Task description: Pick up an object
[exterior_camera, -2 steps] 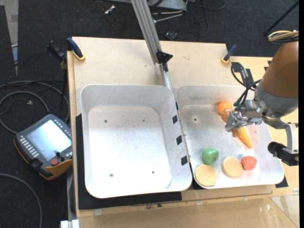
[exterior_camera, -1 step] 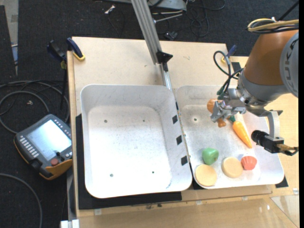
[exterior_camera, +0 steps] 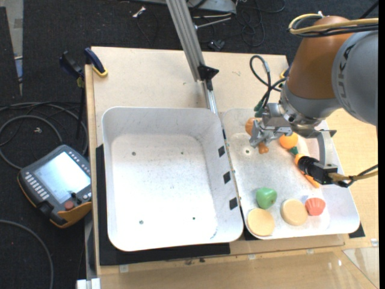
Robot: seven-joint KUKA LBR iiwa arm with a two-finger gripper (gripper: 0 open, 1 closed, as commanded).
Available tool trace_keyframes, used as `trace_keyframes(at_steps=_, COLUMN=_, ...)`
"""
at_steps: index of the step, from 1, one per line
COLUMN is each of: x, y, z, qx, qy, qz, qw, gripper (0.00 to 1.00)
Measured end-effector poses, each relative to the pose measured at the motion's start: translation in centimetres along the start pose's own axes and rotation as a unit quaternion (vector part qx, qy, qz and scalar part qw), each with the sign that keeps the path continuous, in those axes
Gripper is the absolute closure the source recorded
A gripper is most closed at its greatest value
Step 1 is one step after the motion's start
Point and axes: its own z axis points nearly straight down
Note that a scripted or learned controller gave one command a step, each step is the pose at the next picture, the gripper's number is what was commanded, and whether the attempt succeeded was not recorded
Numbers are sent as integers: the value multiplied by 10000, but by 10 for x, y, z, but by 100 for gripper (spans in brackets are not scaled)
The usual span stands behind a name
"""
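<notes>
The hand [exterior_camera: 262, 138] hovers low at the right bin's [exterior_camera: 343, 218] far edge, grip unclear; next, close on an orange piece [exterior_camera: 251, 125].

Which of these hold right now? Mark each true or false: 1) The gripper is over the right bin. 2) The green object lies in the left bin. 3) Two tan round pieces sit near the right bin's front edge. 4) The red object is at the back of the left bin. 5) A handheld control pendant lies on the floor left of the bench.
1) True: the gripper is over the right bin, near its back.
2) False: the green object lies in the right bin, toward the front.
3) True: one tan round piece and another sit near the front edge.
4) False: the red object is at the front of the right bin, beside the tan pieces.
5) True: the pendant lies there.
</notes>
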Motion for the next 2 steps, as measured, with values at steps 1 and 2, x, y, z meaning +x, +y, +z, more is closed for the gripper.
trace_keyframes(at_steps=1, x=59, y=23, z=-1, qx=-2, qy=4, qz=-4, qw=10000, gripper=100)
trace_keyframes(at_steps=2, x=102, y=45, z=13, qx=3, qy=-6, qz=2, qw=10000, gripper=100)
